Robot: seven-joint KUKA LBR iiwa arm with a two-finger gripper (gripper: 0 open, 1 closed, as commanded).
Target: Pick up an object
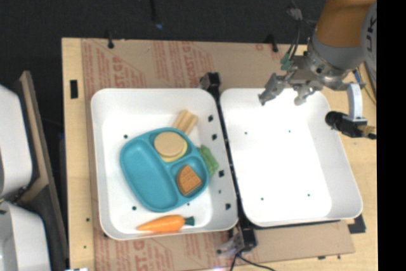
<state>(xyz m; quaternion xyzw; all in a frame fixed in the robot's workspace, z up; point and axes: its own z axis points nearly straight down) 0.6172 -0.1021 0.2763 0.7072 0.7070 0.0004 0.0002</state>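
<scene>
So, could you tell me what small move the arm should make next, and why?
Probably a sideways move toward the left bin. The gripper hangs over the far edge of the right bin, while the carrot, the blue tray and the wooden block all lie in the left bin, so nothing is within reach there.
</scene>
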